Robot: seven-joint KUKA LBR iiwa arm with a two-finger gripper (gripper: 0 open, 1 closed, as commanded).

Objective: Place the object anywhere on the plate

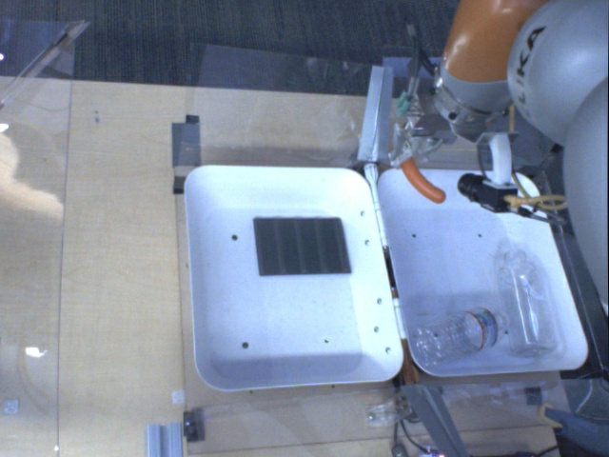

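A dark grey rectangular plate (303, 246) lies flat in the middle of the left bin (214, 284). An orange, sausage-shaped object (424, 183) is at the far left corner of the right bin (447, 255), slanting down to the right. My gripper (410, 152) hangs directly over the object's upper end and meets it there. The wrist hides the contact, so I cannot tell whether the object is gripped. The gripper is up and to the right of the plate, across the wall between the two bins.
Two clear plastic bottles lie in the right bin, one (459, 334) near the front wall and one (522, 298) towards the right side. A black fitting with cables (483, 190) hangs off the arm over the bin's back. A metal bracket (373, 122) stands behind the bins' shared corner.
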